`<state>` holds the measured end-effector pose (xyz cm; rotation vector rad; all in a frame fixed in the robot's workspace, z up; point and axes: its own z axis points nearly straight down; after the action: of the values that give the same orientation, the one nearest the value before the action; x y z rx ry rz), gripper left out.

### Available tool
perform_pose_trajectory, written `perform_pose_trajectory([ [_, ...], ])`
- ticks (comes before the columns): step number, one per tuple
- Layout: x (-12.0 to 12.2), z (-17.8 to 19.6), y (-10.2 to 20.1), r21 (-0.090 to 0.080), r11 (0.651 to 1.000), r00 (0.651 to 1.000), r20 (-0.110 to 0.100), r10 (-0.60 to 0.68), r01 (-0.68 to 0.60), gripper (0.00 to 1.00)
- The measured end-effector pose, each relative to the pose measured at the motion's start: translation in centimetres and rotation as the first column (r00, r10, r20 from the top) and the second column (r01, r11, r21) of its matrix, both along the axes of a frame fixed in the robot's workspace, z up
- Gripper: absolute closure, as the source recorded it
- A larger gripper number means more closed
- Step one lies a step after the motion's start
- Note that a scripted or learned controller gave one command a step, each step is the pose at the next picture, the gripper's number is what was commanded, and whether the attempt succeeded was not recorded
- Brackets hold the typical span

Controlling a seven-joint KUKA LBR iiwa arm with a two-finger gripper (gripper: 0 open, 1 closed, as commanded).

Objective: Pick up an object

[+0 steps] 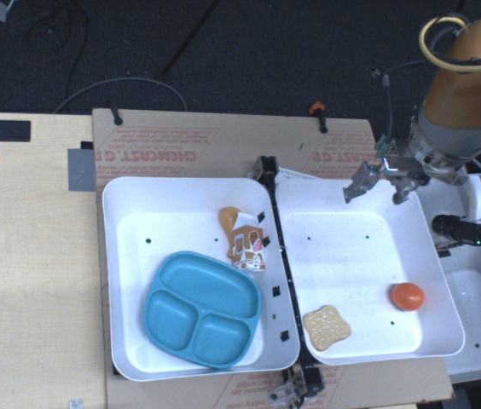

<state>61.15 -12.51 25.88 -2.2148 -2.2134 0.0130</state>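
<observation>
The tabletop (27, 254) is carrying two shallow white bins side by side across the middle of the frame. The left bin (130, 203) is holding a blue divided plate (202, 309) in its lower half, and above it a small patterned packet (248, 250) and a tan piece (228, 220) are lying close to the right wall. The right bin (343, 228) is holding a slice of toast (327, 327) at its lower left corner and a small orange-red ball, perhaps a tomato (408, 296), toward its lower right.

The grey arm (454, 92) is reaching in at the upper right of the frame, and the gripper (380, 187) is hanging over the far rim of the right bin, well apart from every object. The jaws are spread apart with nothing between them.

Judging from this, the pick is not yet done: no object is being lifted or touched. Choosing a target, descending, closing and raising all seem to be left.
</observation>
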Motion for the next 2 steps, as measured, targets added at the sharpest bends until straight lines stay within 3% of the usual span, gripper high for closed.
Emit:
perform_pose_trajectory([
  [1,0.2,0.7,0.0,-0.002,1.0,1.0,0.012,0.001,-0.001,0.0],
  [2,0.7,-3.9,-0.1,-0.001,1.0,1.0,0.006,0.001,-0.001,0.0],
])
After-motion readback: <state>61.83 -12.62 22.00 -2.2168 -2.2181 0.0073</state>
